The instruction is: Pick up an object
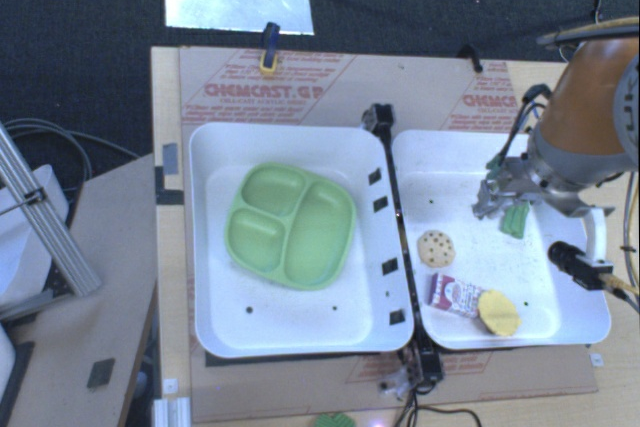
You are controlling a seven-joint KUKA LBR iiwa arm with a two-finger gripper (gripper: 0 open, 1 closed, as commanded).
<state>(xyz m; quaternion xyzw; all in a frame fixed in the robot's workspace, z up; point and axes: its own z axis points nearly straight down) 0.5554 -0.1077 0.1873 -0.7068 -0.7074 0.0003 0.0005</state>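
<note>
Camera view, bench from above. The arm (590, 105), grey with an orange band, entered from the right and was cut off by the frame edge; its wrist hid part of the right bin's (450, 160) upper area. The gripper (497, 198) hung low over that bin, and whether it was spread or pressed together could not be told, the tips being small and blurred. A green object (515, 219) lay just beside the gripper, partly covered, its shape unclear. Also in the right bin: a speckled cookie (435, 247) near the centre, a red-and-white packet (453, 294) toward the front, a yellow round item (498, 313) touching the packet. The left bin (215, 315) held one green divided plate (291, 225), three compartments.
</note>
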